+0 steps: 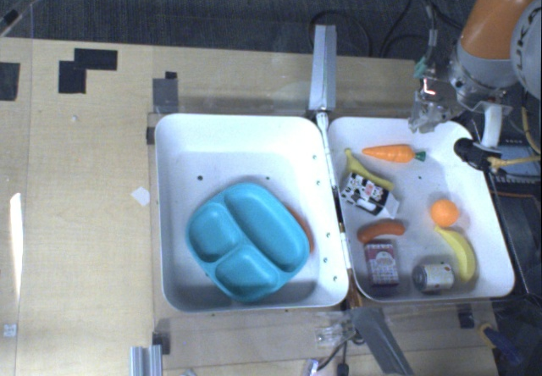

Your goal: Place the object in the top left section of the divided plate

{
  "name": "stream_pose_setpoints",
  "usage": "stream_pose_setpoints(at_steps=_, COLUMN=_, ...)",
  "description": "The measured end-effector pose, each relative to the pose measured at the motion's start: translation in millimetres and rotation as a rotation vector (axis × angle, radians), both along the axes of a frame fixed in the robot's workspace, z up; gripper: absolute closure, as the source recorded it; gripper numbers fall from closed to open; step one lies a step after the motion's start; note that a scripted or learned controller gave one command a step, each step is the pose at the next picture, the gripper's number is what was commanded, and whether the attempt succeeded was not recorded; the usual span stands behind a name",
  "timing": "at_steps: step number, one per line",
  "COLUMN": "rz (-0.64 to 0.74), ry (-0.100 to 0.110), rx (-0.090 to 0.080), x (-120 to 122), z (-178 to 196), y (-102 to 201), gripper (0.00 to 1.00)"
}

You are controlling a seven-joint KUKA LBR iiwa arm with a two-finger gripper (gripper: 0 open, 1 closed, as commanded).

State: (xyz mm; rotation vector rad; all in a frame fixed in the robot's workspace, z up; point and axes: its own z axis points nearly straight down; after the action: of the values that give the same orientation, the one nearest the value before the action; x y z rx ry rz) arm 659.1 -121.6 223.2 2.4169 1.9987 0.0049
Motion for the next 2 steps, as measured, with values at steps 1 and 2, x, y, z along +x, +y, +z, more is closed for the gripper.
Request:
stream_pose_setpoints(at_steps=1, rz=0.284, ry=-0.003, rx=-0.002, x=10, z=198, y=0, gripper=1.00)
stream_pose_setpoints(at_steps=2, rz=0.037, ry=0.002, rx=0.002, x=-32, z=93, y=26, gripper=1.00)
